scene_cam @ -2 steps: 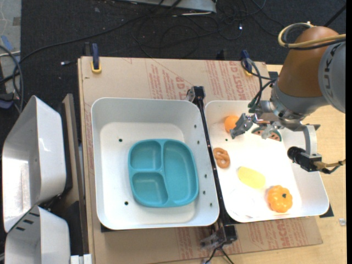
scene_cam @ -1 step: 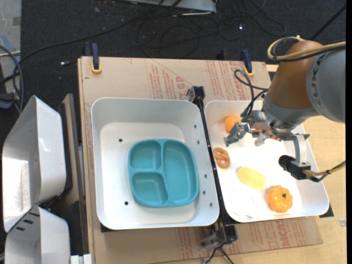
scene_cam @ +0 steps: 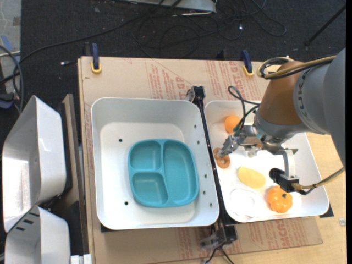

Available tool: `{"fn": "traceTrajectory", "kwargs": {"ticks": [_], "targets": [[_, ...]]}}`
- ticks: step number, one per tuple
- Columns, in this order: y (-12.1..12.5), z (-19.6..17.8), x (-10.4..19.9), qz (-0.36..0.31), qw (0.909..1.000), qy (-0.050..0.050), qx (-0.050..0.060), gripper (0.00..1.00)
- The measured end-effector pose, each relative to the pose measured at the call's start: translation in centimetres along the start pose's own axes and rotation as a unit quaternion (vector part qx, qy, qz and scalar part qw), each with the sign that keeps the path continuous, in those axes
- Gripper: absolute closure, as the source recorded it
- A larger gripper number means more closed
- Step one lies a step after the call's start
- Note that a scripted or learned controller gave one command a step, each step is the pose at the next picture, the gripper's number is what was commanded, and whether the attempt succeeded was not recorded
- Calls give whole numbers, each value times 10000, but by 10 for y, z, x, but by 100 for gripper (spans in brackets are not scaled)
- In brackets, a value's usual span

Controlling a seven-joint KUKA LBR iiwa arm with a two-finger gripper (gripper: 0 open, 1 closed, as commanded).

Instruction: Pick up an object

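The hand (scene_cam: 228, 146) hangs over the right bin (scene_cam: 316, 164) beside a small orange ring (scene_cam: 222, 160); a teal divided plate (scene_cam: 163, 172) lies in the left bin (scene_cam: 104, 147).

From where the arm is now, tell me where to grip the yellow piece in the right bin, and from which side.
Grip the yellow piece across its short width, coming straight down from above. It lies flat and oblong on the right bin floor, with bare floor on both long sides. The pumpkin sits close at its lower right, so keep the fingers off that end.
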State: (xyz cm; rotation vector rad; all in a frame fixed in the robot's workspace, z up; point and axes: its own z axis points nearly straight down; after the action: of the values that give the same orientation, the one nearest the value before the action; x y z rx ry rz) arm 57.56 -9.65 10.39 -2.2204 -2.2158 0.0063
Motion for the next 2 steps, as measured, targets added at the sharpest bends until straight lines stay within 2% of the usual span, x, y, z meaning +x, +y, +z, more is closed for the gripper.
{"fn": "traceTrajectory", "kwargs": {"ticks": [1,2], "targets": [[2,9,0,1,10000,1,-59,0],[2,-1,1,2,10000,0,-64,100]]}}
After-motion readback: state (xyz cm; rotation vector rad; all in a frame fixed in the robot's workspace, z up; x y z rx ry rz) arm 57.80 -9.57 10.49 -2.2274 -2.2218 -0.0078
